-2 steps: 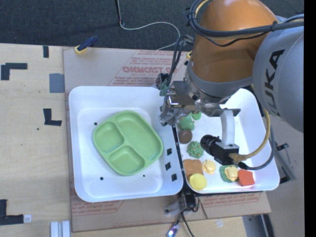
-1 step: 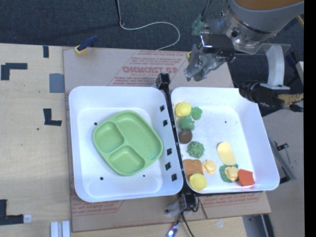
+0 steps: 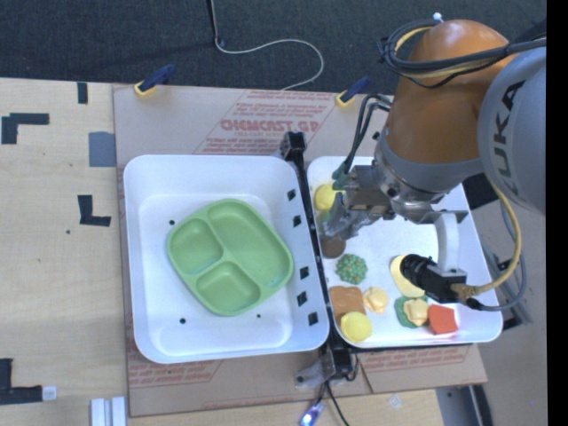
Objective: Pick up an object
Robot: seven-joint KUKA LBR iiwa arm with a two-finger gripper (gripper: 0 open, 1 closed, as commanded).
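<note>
My gripper (image 3: 340,226) hangs low over the left side of the right bin (image 3: 475,238). A small brown piece (image 3: 333,248) lies right below it, and whether the two touch is unclear. Just behind the gripper a yellow round item (image 3: 325,196) rests against the bin's left wall. A green knobbly ball (image 3: 351,267) lies a little in front of the brown piece.
At the right bin's front lie a tan bread-like piece (image 3: 346,299), a yellow lemon (image 3: 356,327), a pale yellow bit (image 3: 375,301), a yellow piece (image 3: 404,282), a green-and-yellow item (image 3: 413,312) and an orange-red block (image 3: 443,319). A green divided plate (image 3: 229,255) lies in the left bin (image 3: 146,238).
</note>
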